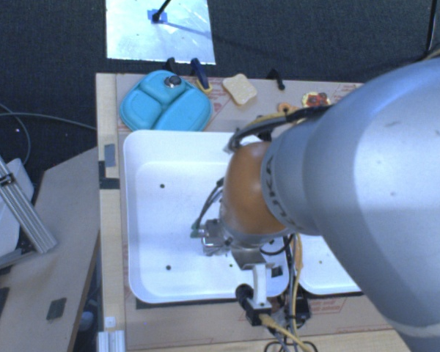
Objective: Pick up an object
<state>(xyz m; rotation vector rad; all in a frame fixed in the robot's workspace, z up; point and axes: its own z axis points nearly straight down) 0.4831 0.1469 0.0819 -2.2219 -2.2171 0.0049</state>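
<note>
— Gripper hangs low over the floor of the left bin, close to the bin's front wall. Is it apart or together?

— I cannot tell. The wrist and the orange band sit right above it and hide that. Nothing shows clamped in it.

— Then where is the thing to pick up?

— Going left to right: the bin floor to the gripper's left is bare white, with only small dark dots. Beyond the gripper and to its left, past the bin's far rim, a blue plate lies flat on the bench. Beyond the gripper and slightly right, a tan slice lies on the bench as well. Both are well apart from the gripper and outside the bins. Whatever lies directly under the arm is hidden.

— Why so low over bare floor, then?

— My guess is that it is set for a straight-down grab near the front wall, which would suit a small thing hidden beneath it. If there is nothing there, this try finds only plastic.

— What room is there for moving?

— To the left there is plenty of open floor up to the left wall. The front wall is near, so there is little slack that way. To the right is the rim shared with the right bin. Straight up looks the clearest way out.
</note>
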